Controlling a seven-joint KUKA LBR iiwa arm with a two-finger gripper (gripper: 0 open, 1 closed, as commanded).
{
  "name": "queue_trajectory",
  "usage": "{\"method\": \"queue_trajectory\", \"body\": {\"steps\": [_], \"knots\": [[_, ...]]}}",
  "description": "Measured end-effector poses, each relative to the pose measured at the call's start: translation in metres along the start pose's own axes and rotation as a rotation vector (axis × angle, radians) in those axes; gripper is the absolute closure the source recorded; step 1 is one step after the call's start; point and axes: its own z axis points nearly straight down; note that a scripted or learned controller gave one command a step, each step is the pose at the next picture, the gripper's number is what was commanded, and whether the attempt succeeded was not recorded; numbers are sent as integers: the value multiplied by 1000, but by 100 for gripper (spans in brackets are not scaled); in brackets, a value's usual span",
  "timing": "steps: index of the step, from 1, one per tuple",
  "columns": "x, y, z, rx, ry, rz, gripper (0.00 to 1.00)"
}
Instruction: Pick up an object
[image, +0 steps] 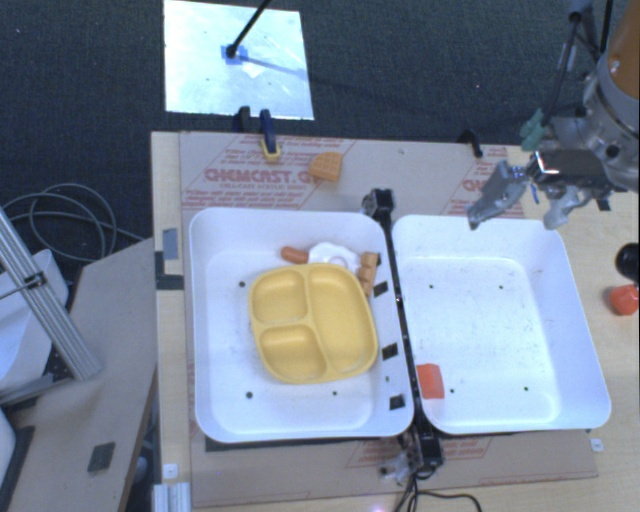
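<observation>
Near edge: a tangle of thin wires (415, 488) lies at the near rim of the brown board (280, 470), just below the seam between the bins.
Bench top: pale wood (600, 480) shows beside the board on the right. The board carries red printed lettering on its far strip.
Right bin (575, 330): white and shallow, its floor speckled with dark flecks. An orange-red block (429, 380) lies in the near-left corner, close to the seam.
Seam: small black clips (390, 352) sit along the line where the two bins meet.
Left bin (215, 380): white. A yellow divided plate (312, 322) with three compartments lies flat in its middle.
Beyond the plate: an orange sausage-shaped piece (294, 255), a white piece (333, 257) and a tan cork-like piece (369, 268) lie in a row towards the far wall. The white one is right at the plate's far rim.
Right margin: a small orange thing (622, 298) sits on the bench just outside the right bin.
Gripper (522, 205): it hangs over the far rim of the right bin, well apart from the block and from everything in the left bin. Its two grey fingers (492, 203) are spread wide with nothing between them.
Far strip of the board: a tan-orange lump (325, 166) lies outside the bins, and a yellow-and-blue clamp (268, 138) grips the far edge.
Left of the bench: pale side tables (110, 330), a grey metal strut (40, 300), and looped cables (60, 215) on the floor.
Floor: dark blue-grey carpet (450, 60), with a shiny silver sheet (237, 60) lying on it beyond the bench.
</observation>
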Motion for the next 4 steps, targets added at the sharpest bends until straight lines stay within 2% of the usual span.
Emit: {"method": "queue_trajectory", "body": {"steps": [1, 2, 3, 4], "knots": [[0, 1, -12, -4, 0, -5, 100], [0, 1, -11, -3, 0, -5, 0], [0, 1, -23, -7, 0, -9, 100], [0, 1, -22, -6, 0, -9, 0]]}}
